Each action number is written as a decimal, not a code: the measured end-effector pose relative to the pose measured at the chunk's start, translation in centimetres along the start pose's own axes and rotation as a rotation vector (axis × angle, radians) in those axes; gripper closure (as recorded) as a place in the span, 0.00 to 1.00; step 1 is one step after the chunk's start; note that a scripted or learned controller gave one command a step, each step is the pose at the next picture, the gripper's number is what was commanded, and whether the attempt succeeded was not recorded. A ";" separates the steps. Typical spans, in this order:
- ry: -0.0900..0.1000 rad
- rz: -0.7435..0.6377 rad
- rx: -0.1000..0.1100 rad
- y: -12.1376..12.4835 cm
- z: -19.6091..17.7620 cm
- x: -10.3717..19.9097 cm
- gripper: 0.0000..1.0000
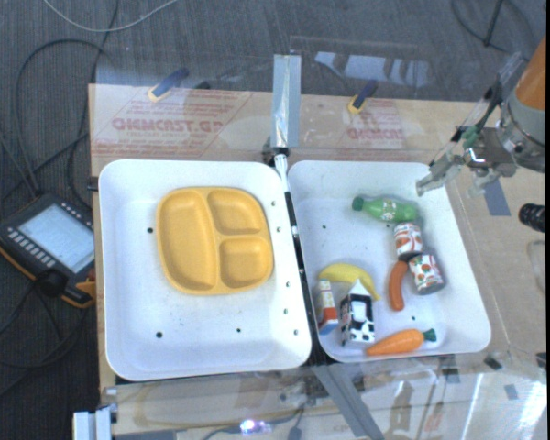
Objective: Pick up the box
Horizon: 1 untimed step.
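Two white bins sit side by side on the bench. The left bin [119, 273] holds a yellow tray [215, 239] with three parts. The tray lies near the middle of that bin.

The right bin [467, 273] holds the small things. The box [356, 314] is black and white, like a little milk carton. It stands close to the bin's near edge, a bit left of the middle. A small red and white carton [325, 305] stands just beside it, against the bin's left wall. A yellow banana [348, 276] lies just behind the box. An orange carrot [400, 341] lies by the near edge, just right of the box.

A green bottle [385, 210] lies near the far edge of the right bin. Two red and white cans [408, 240] [426, 272] lie near the right side, one behind the other. A red sausage [398, 285] lies beside the nearer can.

The gripper [437, 178] hangs over the far right corner of the right bin, well apart from the box. Nothing is between its fingers. I cannot tell if they are wide or narrow.

A black screen pad [46, 241] lies on the floor, left of the bench.
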State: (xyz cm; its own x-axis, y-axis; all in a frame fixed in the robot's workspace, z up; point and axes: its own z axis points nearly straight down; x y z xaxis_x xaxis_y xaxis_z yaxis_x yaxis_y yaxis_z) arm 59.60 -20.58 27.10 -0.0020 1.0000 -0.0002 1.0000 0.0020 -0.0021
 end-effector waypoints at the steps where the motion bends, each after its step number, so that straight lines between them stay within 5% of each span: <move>1: -0.001 0.095 0.001 -3.3 5.5 2.9 0.00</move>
State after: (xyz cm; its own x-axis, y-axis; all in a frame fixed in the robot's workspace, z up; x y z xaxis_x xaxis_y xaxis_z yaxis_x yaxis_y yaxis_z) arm 56.29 -17.65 21.60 0.0932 0.9956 -0.0015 0.9956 -0.0932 -0.0035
